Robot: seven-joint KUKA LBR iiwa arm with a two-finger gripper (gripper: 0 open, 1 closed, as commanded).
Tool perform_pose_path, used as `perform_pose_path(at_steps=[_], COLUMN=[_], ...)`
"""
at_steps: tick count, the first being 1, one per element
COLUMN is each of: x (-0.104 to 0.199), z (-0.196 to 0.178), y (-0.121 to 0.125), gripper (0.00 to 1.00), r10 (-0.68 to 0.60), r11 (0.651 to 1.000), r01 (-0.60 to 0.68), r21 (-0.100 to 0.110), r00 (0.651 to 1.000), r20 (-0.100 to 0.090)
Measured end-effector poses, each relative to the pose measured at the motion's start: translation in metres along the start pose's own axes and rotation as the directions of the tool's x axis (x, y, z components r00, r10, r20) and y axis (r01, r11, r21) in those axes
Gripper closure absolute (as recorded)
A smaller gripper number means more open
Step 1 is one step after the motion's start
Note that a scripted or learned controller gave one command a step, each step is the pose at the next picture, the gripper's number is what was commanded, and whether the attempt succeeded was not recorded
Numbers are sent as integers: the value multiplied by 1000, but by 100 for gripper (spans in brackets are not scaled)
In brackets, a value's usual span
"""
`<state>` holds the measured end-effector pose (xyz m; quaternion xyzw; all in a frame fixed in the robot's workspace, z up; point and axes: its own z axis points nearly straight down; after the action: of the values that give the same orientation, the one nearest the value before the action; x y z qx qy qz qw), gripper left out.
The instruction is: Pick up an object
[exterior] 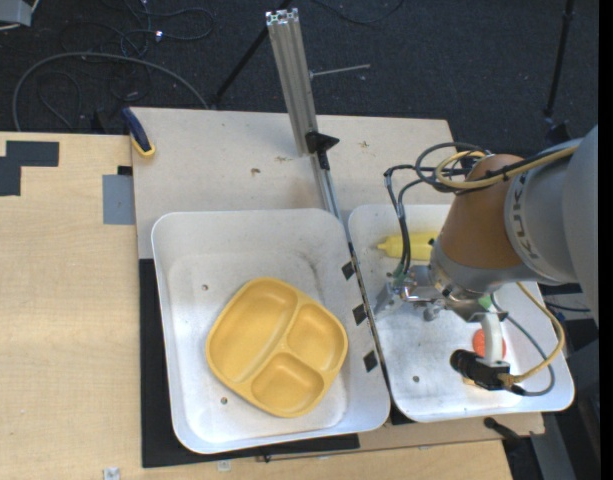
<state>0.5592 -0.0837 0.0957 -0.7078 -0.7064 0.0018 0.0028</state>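
Bench (236,158) | left bin (186,258): yellow tray (276,345) | right bin (426,378): pincer (411,293), grip state unclear

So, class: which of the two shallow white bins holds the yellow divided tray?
The left shallow white bin holds the yellow three-compartment plastic tray. The right shallow white bin sits under the grey arm's orange-banded wrist instead.

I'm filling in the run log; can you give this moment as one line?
arm: over right bin | yellow tray: left bin, untouched | yellow item: right bin | pick: unconfirmed
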Motion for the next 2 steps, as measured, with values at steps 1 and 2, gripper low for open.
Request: perform_pose_path(at_steps=[1,2], x=[-2,0], z=[-12,-76], y=[0,0], gripper=[100,100], r10=[6,-3], r11=[1000,1000], r01=[-6,3], r21=[0,-9], r00=[1000,1000], r20=[0,2])
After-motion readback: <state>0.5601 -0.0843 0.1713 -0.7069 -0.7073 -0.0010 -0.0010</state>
